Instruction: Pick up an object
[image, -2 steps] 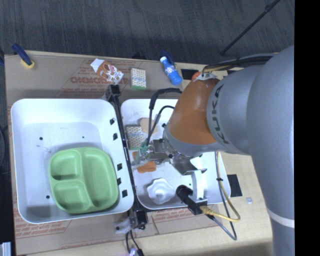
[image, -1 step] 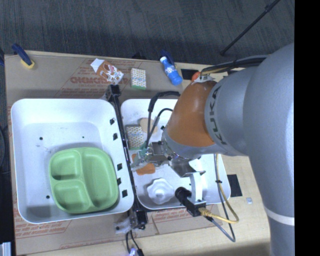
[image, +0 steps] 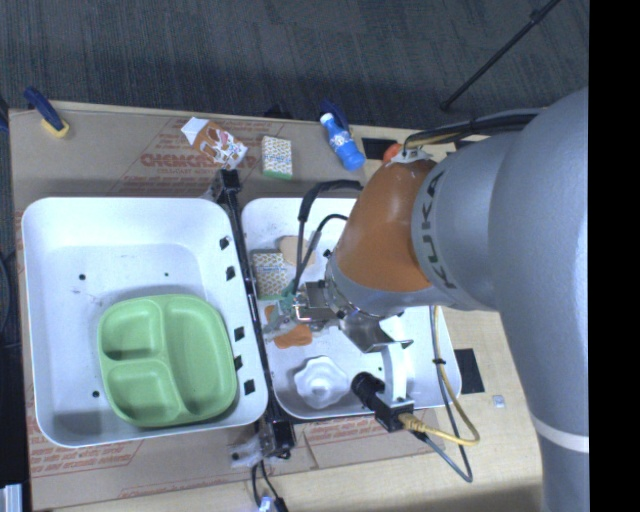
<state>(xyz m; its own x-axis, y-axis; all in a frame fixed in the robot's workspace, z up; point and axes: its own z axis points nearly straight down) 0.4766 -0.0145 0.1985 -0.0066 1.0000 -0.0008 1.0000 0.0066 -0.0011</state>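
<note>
My gripper (image: 300, 312) reaches down into the right bin (image: 262, 215), near its left wall, under the orange wrist band (image: 385, 235). Right beside the gripper lie an orange piece (image: 293, 338) and a speckled sponge-like block (image: 268, 272). A tan object (image: 290, 248) sits just behind them, partly hidden by cables. A white bottle-shaped object (image: 318, 383) rests at the front of the same bin. The arm covers most of the right bin.
The left bin (image: 60, 240) holds a green divided plate (image: 165, 358). Behind the bins on the cardboard lie a snack wrapper (image: 215, 145), a small speckled block (image: 277, 157) and a blue clamp (image: 343, 143). Another blue clamp (image: 45, 110) grips the far left corner.
</note>
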